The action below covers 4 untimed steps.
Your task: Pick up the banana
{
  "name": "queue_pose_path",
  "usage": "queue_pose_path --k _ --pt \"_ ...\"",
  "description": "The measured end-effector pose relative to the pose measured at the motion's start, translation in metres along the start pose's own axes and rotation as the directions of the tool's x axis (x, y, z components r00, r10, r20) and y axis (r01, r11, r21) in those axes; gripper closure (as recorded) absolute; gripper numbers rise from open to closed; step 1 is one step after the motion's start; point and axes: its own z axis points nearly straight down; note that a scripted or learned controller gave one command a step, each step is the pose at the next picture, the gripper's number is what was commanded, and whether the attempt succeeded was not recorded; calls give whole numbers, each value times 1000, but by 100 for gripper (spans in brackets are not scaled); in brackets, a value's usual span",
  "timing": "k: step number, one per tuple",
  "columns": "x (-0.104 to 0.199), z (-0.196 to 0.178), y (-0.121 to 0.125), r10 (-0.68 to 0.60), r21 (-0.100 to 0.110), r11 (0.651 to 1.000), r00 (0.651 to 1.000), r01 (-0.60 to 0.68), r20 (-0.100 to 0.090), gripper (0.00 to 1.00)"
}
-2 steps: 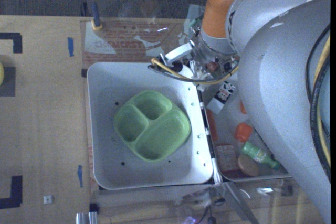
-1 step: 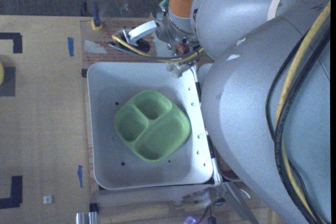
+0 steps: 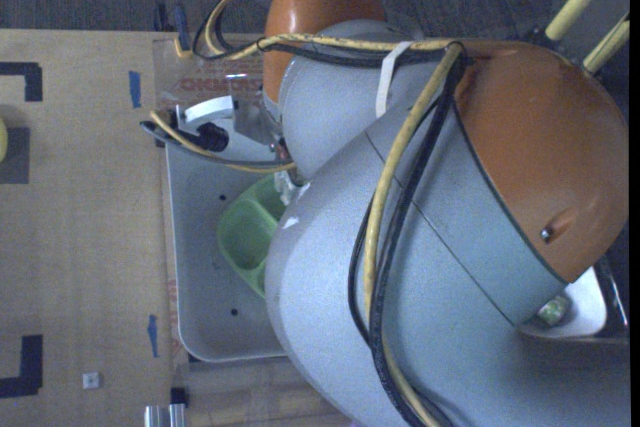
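The big grey arm (image 3: 420, 255) with orange caps reached over the bin (image 3: 200, 295) and hid most of it. The wood bench (image 3: 80, 245) lay beside the bin. A green cup (image 3: 248, 233) sat in the bin, just under the arm. The claw and the banana were hidden, so its grip could not be told.

We saw the arm (image 3: 440, 245) itself blocking most of the bin (image 3: 195, 245). Below the wrist, a green container (image 3: 250, 233) crowded the floor. To its left, bare bin floor lay open up to the wall.
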Motion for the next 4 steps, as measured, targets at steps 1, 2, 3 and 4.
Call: queue_pose_path --k 1,2,3,4 --pt "15 -164 -2 -6 -1 1000 1000 6 -3 100" --pt "-5 -33 -18 2 -1 1000 1000 -2 2 100" --pt "2 4 21 -274 0 962 962 274 5 100" --pt "24 5 33 -435 1 901 901 435 4 100"
